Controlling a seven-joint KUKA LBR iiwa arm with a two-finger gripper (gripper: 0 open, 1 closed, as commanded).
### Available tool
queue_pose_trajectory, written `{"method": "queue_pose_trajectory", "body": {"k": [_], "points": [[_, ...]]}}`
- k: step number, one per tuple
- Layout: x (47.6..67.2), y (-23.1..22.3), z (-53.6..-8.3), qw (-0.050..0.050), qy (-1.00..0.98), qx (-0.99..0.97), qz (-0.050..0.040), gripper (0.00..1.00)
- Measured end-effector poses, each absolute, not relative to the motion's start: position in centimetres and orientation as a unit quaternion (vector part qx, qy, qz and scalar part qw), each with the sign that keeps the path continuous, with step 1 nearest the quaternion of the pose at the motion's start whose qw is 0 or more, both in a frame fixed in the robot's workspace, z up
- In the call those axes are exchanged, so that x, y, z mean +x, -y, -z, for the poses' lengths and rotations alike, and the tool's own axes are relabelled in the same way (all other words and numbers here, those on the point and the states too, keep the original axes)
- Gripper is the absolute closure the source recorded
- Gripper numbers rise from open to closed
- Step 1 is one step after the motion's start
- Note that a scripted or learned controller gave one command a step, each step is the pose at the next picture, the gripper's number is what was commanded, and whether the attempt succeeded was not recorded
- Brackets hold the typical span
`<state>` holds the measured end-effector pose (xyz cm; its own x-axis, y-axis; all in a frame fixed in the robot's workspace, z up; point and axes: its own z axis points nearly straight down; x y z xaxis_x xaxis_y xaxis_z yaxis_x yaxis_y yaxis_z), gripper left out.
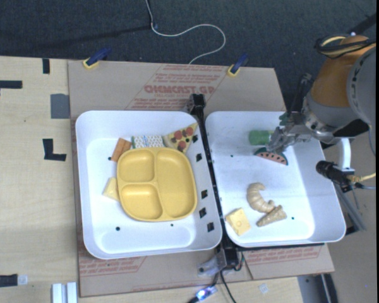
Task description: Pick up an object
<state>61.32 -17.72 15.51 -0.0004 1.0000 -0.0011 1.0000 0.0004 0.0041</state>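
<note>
My gripper (280,139) hangs low over the far part of the right bin (303,232), reaching in from the right. Just left of it lies a small green object (259,136), partly covered by the gripper. A red watermelon slice (273,157) rests right below the gripper. Whether either one is touched cannot be made out. Nearer the front lie a pale croissant (258,195), a tan cone-shaped piece (272,216) and a yellow cheese block (238,221).
The left bin (91,232) holds a yellow divided plate (156,183), a pizza slice (182,137), an orange strip (120,149), a yellow wedge (110,188) and a patterned piece (146,142). A ridge (205,188) separates the bins. A cable (189,33) lies behind.
</note>
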Motion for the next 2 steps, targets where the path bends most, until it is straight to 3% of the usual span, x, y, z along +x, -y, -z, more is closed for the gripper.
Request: {"method": "queue_pose_trajectory", "body": {"k": [2], "points": [[61.5, 17.0, -22.6, 0.001, -0.708, 0.706, -0.0008, 1.0]]}}
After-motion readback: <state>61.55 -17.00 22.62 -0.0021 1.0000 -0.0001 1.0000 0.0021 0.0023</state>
